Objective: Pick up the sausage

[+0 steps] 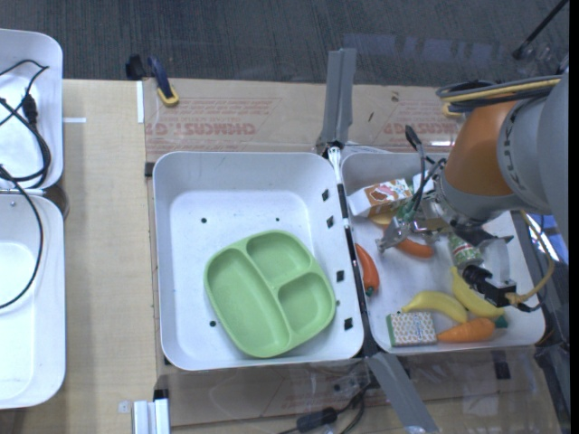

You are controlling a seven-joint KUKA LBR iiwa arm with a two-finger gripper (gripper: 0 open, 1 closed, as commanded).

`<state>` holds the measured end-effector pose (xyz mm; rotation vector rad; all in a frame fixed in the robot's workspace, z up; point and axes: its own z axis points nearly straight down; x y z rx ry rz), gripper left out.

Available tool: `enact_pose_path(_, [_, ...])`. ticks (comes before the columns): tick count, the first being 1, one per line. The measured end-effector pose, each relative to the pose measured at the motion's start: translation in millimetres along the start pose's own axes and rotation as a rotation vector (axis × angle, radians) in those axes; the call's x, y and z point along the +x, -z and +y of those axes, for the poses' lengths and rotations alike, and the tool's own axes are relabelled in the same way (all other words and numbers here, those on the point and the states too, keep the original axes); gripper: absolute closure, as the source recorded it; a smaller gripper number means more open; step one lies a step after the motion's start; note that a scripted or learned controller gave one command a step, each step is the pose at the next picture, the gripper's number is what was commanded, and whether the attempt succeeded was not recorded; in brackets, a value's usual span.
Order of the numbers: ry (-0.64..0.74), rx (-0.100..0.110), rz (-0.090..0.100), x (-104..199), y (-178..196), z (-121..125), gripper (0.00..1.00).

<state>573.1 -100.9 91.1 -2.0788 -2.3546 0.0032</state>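
Sausage (417, 248) sits in the right bin (534, 333), upper-middle part, an orange-red piece lying roughly across, right under the end effector (398, 236). I see the metal tip of the end effector at the sausage's left end, touching or nearly so; can't tell from this angle how far apart it's set, or whether it has hold of anything. Arm (507, 156) comes in from the right of the frame, orange band over the bin's upper right.

Other stuff in the right bin: a snack packet (387, 193) w/ red and white print just above the sausage, a red-orange pepper-like item (366, 269) against the left wall, a banana (436, 304) lower center, a second yellow piece (475, 295) to its right, a carrot (466, 331) along the bottom, and a small green-edged box (412, 329) at lower left. A small bottle (466, 253) lies right of the sausage.

Left bin (181, 206) holds a green divided plate (270, 292), three compartments, lower center. Both bins rest on the table (99, 242).
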Motion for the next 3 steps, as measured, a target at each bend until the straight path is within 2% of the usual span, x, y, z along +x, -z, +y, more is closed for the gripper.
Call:
enact_pose_path(1, [0.002, 0.001, -0.001, 0, 9, 0, 1.00])
enact_pose_path(2, [0.153, -0.002, -0.001, 47, 101, 57, 1.00])
enact_pose_path(3, [0.431, -0.003, -0.002, 64, 101, 75, 1.00])
